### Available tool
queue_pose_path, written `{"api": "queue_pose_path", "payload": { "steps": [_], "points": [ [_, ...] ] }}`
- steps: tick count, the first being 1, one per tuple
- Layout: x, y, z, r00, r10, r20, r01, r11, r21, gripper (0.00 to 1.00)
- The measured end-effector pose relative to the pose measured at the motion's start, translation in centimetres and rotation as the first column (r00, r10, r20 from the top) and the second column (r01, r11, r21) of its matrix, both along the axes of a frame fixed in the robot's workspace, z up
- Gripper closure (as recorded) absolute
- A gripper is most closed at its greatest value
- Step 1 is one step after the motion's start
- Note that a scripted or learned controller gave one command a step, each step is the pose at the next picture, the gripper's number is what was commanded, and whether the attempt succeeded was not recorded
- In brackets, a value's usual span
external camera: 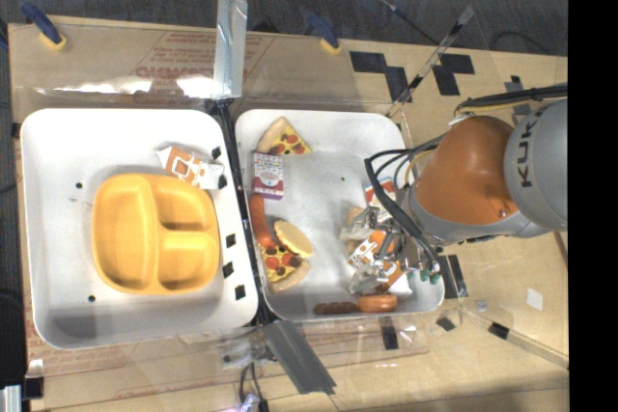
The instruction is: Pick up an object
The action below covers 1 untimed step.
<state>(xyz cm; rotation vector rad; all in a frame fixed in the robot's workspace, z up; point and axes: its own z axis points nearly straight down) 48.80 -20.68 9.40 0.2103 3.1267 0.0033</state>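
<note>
The arm's orange band [463, 174] and grey wrist hang over the right side of the right bin [319, 207]. My gripper [381, 256] reaches down into a cluster of small packets and toy food [365, 232] at the bin's lower right. A pizza slice [283, 140] lies at the bin's top left. Below it sit a small purple-and-white packet [269, 175], a red sausage [259, 219] and a sandwich with a pizza slice [286, 254]. A hot dog [357, 305] rests along the bottom wall.
The left bin [58, 140] holds a yellow divided tray [154, 232] and an orange-and-white packet [188, 167] by its upper right corner. A grey bar [232, 39] stands above the gap between the bins. Black cables loop beside the wrist.
</note>
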Motion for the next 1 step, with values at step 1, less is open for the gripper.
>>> {"api": "queue_pose_path", "payload": {
  "steps": [1],
  "points": [
    [1.27, 4.22, -0.21, 0.993, -0.116, -0.008, 0.116, 0.993, 0.000, 0.00]
  ]
}}
